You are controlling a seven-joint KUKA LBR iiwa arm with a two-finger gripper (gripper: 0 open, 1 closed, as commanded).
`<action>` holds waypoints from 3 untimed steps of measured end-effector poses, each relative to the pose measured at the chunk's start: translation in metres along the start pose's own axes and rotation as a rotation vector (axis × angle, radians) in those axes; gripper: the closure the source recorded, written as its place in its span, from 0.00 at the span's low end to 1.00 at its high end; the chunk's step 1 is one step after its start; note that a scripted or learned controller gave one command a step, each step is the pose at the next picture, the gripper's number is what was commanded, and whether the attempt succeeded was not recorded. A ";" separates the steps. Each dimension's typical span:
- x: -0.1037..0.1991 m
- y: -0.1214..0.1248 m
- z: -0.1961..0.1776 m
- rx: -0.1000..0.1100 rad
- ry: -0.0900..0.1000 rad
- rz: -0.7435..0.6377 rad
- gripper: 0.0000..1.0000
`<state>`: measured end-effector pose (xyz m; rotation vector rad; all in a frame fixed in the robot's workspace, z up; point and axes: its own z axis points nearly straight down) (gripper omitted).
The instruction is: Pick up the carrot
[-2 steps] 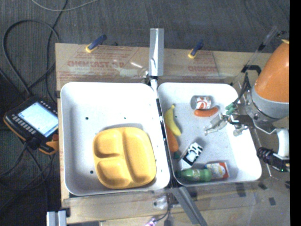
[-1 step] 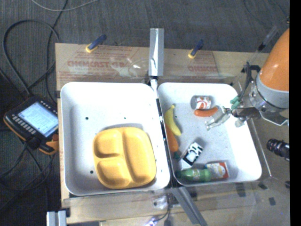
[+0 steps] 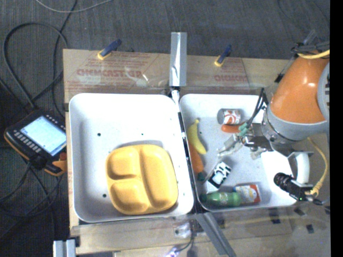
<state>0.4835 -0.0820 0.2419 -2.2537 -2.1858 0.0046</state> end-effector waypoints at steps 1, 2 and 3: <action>0.056 -0.002 0.040 0.002 0.001 0.036 0.00; 0.106 -0.003 -0.031 0.000 -0.001 -0.014 0.00; 0.045 -0.001 -0.008 0.000 -0.002 -0.132 0.00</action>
